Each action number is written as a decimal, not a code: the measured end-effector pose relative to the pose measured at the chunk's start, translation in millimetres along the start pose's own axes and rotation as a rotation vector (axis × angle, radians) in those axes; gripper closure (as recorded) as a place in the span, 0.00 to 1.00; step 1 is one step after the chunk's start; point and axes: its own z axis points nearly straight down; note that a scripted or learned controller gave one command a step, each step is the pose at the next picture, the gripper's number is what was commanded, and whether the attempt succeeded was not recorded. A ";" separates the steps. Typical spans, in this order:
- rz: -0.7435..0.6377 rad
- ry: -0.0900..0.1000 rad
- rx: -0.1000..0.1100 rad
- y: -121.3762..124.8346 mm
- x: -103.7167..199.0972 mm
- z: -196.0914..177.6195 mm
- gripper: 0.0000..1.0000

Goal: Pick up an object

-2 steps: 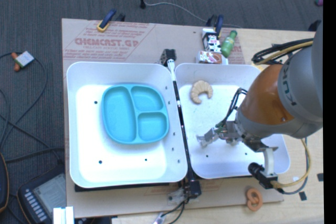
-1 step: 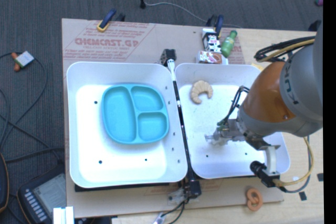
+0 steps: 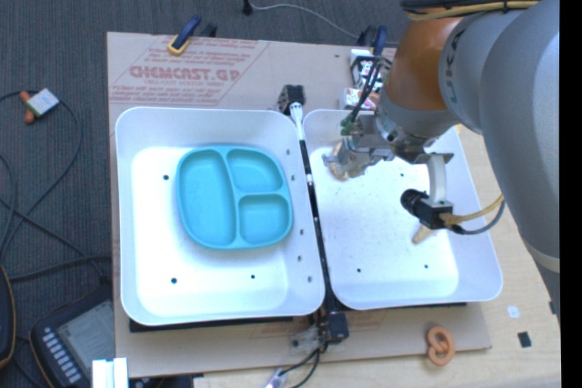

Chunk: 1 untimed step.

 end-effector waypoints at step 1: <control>0.001 0.000 0.004 -81.1 57.0 -26.7 1.00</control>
